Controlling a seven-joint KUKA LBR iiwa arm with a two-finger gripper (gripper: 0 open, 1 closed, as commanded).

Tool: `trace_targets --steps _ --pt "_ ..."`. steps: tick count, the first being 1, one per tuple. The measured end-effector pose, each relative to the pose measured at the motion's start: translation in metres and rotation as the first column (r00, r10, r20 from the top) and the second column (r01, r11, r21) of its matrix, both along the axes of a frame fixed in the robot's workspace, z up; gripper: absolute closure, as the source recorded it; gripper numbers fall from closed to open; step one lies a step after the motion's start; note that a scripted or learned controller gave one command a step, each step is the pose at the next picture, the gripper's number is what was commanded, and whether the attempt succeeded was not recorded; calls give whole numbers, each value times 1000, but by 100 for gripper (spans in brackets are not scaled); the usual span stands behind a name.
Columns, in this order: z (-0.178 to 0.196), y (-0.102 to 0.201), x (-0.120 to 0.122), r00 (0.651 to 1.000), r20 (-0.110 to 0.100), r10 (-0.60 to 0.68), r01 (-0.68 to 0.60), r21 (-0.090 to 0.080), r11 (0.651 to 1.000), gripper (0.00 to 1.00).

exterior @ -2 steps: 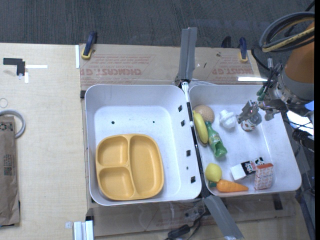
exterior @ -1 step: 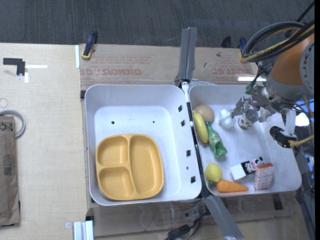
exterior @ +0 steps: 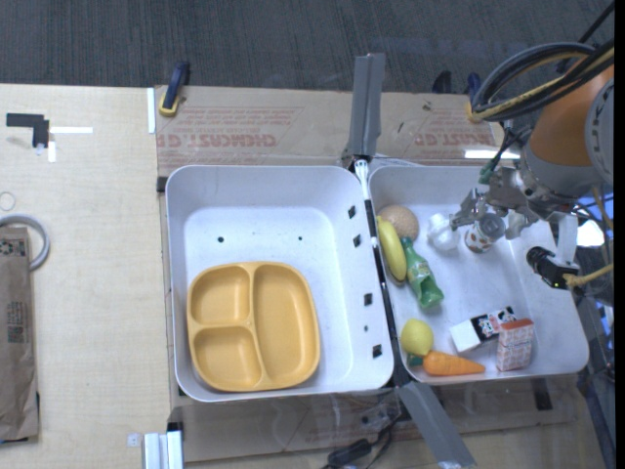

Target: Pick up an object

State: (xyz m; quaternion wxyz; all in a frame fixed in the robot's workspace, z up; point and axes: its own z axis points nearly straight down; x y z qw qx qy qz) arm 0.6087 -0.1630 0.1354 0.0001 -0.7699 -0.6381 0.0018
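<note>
Mostly blurred: fingers (exterior: 476, 225) over right bin (exterior: 547, 355), state unclear; white object (exterior: 441, 231) beside them.

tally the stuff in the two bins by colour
yellow: 3 – tray, banana, lemon
green: 1 – bottle
orange: 1 – carrot
tan: 1 – round fruit
white/red/black: 2 – cartons
white: 1 – small object
total: 9

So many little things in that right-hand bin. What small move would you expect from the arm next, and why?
Probably a short descent. The gripper hangs at the upper part of the right white bin, beside a small white object, with nothing visibly between its fingers. The yellow banana, green bottle and orange carrot lie farther off, so the white piece looks the nearest target.
</note>
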Motion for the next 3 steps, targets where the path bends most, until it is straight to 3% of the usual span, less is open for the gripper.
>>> trace_targets --steps 1,2,3 --pt "-46 -36 51 999 0 -34 34 5 999 0" --pt "29 -45 37 993 1 121 -121 0 993 0" --pt "-47 -42 51 980 -3 198 -198 11 980 0"
